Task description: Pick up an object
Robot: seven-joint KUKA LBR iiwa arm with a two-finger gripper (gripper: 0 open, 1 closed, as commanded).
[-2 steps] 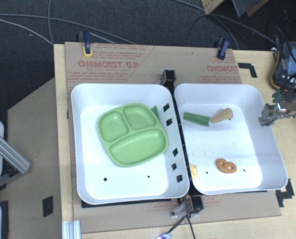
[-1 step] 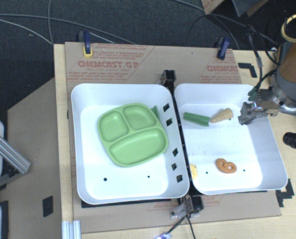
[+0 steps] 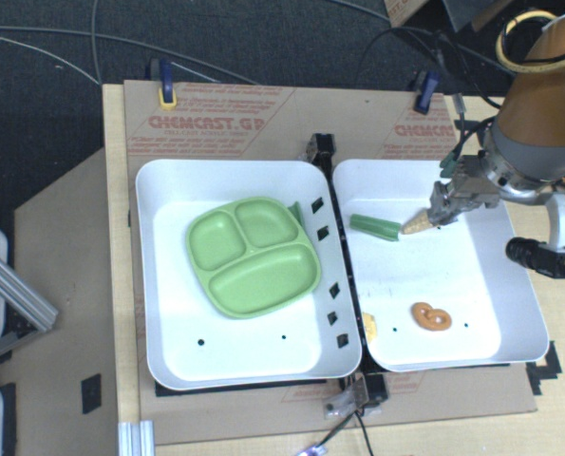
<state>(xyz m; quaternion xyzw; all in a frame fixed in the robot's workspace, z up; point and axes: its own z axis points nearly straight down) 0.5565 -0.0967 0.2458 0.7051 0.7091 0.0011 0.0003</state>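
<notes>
Dark carpet with trailing cables surrounds a brown board desk (image 3: pixel 263 112), clamped at its far edge by two blue clips so that it stays put under the arm's pushes. On it sit two shallow white bins side by side, joined along a black middle strip, which keeps everything within reach of the arm coming in from the right.

From the overhead camera, the left bin (image 3: pixel 168 350) carries a green divided plate (image 3: pixel 254 255), lying flat and slightly turned near its middle. The right bin (image 3: pixel 510 340) holds the small things: a green stick-like piece (image 3: pixel 374 226) toward the far left part, a pretzel-shaped orange snack (image 3: pixel 432 317) near the front, and a tiny yellow bit (image 3: pixel 368 327) by the front left wall.

The gripper (image 3: pixel 445 209) hangs low over the far part of the right bin, tilted toward the green piece. A tan tip (image 3: pixel 417 224) lies just off its end, close to the green piece's right end. Whether that tip is gripped or merely lying there is unclear, and I cannot tell how far the jaws stand apart. The green piece looks the likeliest target, since it lies nearest.
</notes>
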